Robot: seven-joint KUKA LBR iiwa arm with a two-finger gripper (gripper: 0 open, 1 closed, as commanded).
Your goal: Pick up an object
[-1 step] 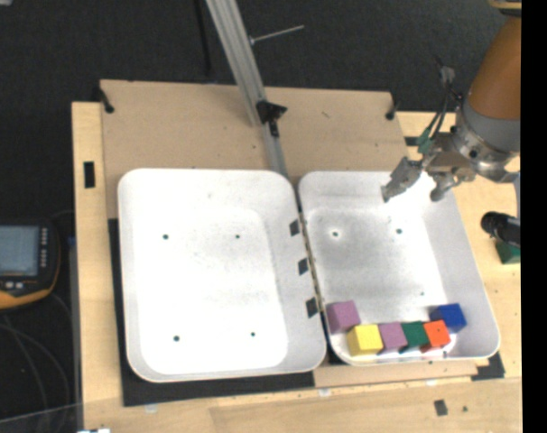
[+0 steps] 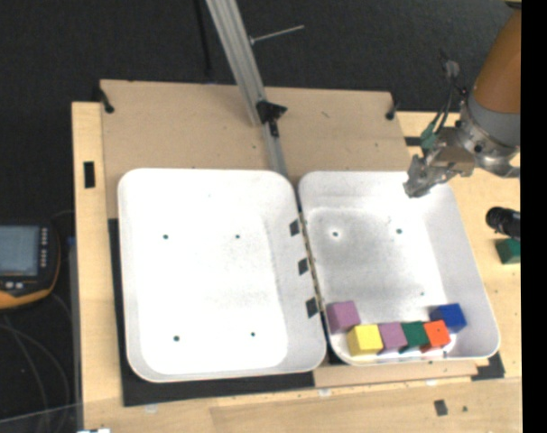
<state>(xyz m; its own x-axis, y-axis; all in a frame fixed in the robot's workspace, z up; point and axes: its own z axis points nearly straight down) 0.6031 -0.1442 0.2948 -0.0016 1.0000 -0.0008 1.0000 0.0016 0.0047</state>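
Along the near wall of the right bin [image 2: 468, 269] sits a tight cluster of cubes: a purple cube [image 2: 343, 315] at the left end, then a yellow cube [image 2: 366, 339], a mauve cube [image 2: 393, 336], a green cube [image 2: 413, 335], an orange cube [image 2: 435, 334] and, just behind that, a blue cube [image 2: 449, 316], most of them touching their neighbours and pressed close to the rim (awkward for any grasp that needs room on both sides). The rest of this bin's floor is bare, and the left bin [image 2: 129, 242] beside it holds no blocks. At the far right corner of the right bin hangs the gripper [image 2: 420, 182], its jaws too small and blurred to read, so I cannot tell whether they stand open or closed; nothing is visibly held between them. The move ahead turns on this: the cubes lie well apart from the jaws, toward the near edge of the tabletop [image 2: 364, 115], across the whole depth of the bin. The purple cube, standing slightly free, looks the easiest candidate.
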